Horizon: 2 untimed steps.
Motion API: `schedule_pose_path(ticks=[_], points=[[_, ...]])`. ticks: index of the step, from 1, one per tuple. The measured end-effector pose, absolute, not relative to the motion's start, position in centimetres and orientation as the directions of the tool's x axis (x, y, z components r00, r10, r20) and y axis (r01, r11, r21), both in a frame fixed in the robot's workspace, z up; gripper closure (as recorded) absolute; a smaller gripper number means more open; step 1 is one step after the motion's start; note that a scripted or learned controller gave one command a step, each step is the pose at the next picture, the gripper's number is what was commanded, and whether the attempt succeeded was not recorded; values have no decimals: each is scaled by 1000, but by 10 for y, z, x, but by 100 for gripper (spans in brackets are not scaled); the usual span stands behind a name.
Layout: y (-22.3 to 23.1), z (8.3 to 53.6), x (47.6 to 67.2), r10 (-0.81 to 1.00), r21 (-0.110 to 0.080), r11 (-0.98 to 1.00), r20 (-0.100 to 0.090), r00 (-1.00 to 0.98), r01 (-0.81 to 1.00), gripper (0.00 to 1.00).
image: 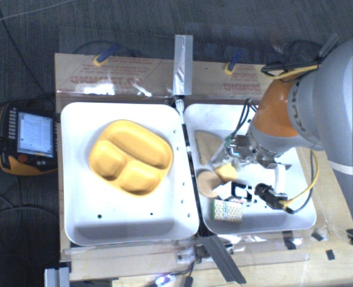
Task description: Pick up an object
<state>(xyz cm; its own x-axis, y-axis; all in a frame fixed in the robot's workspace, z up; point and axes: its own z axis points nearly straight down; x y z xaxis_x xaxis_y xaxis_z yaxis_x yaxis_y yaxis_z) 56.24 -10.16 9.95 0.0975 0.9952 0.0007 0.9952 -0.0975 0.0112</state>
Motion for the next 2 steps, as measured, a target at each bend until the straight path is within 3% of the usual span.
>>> schedule_pose_path(ticks=[1, 2], points=[[-34, 222, 572, 995, -1, 100, -1, -100, 995, 100], [-34, 183, 601, 957, -4, 289, -2, -289, 957, 100]])
